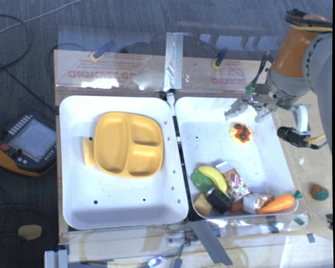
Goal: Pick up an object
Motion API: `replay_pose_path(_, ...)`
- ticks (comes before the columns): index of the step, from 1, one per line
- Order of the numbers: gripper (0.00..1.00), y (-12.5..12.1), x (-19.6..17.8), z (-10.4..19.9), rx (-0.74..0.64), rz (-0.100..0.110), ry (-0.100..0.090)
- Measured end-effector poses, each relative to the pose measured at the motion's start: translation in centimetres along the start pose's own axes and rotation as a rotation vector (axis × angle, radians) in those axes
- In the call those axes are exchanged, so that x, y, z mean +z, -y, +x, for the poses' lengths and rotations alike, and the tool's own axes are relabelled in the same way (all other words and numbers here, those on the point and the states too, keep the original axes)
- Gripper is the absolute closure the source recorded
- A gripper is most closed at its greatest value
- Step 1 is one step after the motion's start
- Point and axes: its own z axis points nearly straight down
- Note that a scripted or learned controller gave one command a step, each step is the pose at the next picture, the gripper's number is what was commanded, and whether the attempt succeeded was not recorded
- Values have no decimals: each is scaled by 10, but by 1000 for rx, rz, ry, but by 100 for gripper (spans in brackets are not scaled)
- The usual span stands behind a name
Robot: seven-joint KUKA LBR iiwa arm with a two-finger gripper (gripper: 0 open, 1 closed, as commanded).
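Right bin (268, 149): small round pizza (241, 133) at far side, lying apart; banana (212, 176), carrot (277, 203), carton (235, 184) and other toys heaped at near edge.
Left bin (78, 194): yellow tray (128, 144).
Gripper (247, 108): poised over far right bin, just beyond pizza, fingers spread wide, holding nothing.
Step judged: approach, grasp not yet made.
Next move judged: descent onto pizza, fingers straddling it before closing; flat shape likely hard to catch.

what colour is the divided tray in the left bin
Yellow; the divided tray shows plainly in the camera view.
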Motion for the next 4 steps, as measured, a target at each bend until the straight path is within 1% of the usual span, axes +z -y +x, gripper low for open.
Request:
replay_pose_path(1, 0, -20, 71, -25, -201, -3, -3)
replay_pose_path(2, 0, -20, 71, -25, -201, -3, -3)
replay_pose_path(3, 0, 5, 82, -16, -255, -10, 3)
replay_pose_path(4, 100, 4, 71, -16, -254, -12, 3)
